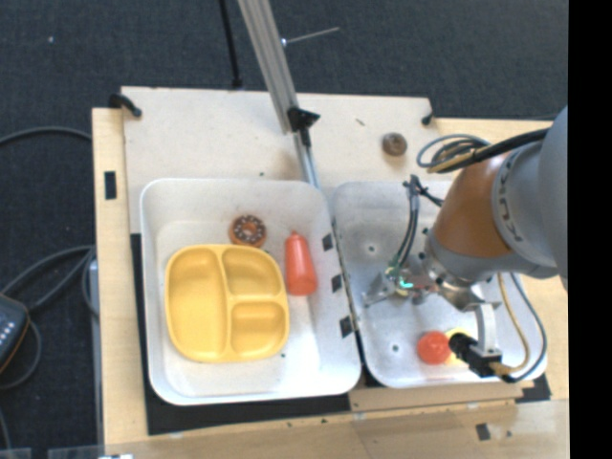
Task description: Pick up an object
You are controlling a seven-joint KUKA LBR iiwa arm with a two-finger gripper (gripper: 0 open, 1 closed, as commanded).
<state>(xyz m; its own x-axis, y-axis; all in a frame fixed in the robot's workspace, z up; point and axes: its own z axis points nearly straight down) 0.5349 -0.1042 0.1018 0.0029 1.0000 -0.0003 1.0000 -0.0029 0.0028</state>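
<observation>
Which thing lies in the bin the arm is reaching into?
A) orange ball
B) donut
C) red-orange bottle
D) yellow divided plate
A: the orange ball sits on the floor of the bin beneath the arm, near its front wall.

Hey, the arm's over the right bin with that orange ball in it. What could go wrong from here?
1. The gripper sits apart from the orange ball, so closing where it is would likely grab nothing.
2. The ball is round and lies near the front wall of the right bin; a nudge could roll it against the wall, where it may be harder to reach.
</observation>
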